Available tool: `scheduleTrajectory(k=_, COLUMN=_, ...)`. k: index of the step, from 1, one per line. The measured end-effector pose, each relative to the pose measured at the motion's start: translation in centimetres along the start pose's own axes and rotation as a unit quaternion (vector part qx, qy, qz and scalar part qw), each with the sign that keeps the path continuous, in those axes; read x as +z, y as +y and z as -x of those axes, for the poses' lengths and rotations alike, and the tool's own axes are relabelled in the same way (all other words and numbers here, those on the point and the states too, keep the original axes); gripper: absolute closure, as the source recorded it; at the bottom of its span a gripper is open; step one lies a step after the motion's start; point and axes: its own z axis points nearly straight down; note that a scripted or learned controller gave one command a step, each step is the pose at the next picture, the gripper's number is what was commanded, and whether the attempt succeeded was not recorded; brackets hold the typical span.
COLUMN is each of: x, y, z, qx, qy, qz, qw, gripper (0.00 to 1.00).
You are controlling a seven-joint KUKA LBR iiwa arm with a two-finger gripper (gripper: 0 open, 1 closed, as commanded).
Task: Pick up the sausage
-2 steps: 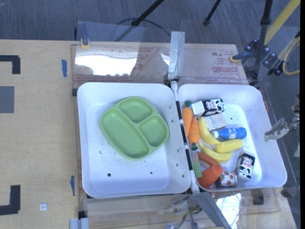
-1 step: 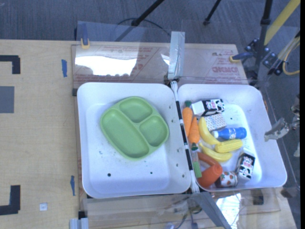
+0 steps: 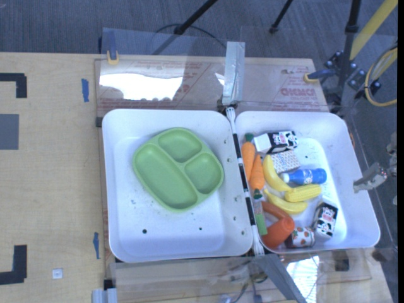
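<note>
In the right bin [image 3: 360, 223], the near end holds a small red-and-white object [image 3: 302, 237] and a cow-patterned carton [image 3: 326, 219], with a stubby orange-red piece [image 3: 278, 233] at the near left corner. The sausage [image 3: 276, 209] is judged to be the slender reddish piece lying aslant just beyond and touching that stub (identification is uncertain, since both have similar colour). Hazard one: the program selects the wrong reddish item, or one of the carrots [image 3: 253, 164] farther along the centre wall. Hazard two: crowding. The sausage lies against the lower banana [image 3: 297, 194] and close to the bin's left wall, so a descending claw may strike a neighbour, pinch two items together, or be blocked by the wall. Hazard three: a smooth rounded body may roll or slip from a shallow grip. Farther back lie the blue bottle [image 3: 306, 177] and a second carton [image 3: 282, 141]. The left bin [image 3: 120, 219] carries a green divided plate [image 3: 178, 168]. The state of the gripper cannot be told from this view.
</note>
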Motion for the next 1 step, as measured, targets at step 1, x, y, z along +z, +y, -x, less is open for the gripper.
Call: scheduleTrajectory(k=1, x=-1.06, y=-0.16, z=0.28, qx=0.0, qy=-0.001, qz=-0.003, qw=1.0, gripper=1.0)
